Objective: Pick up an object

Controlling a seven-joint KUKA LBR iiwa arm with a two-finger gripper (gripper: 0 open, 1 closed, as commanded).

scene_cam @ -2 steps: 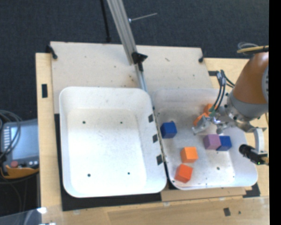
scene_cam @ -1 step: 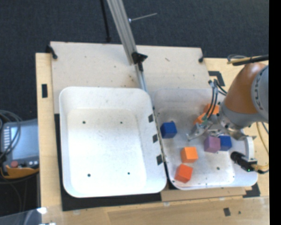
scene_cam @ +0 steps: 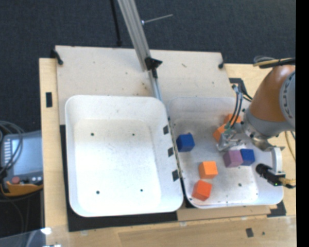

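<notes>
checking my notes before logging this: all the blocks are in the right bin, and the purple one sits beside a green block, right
Not quite. The block touching the purple block is blue, not green; the camera view shows no green block. The rest holds: the blocks all lie in the right bin, near the gripper.

Dark carpeted floor (scene_cam: 206,14) surrounds a pale wooden counter (scene_cam: 49,138). A slanted aluminium rail (scene_cam: 135,27) rises from its rear board (scene_cam: 103,71). Cables and a handheld screen unit (scene_cam: 18,156) lie at left.
</notes>
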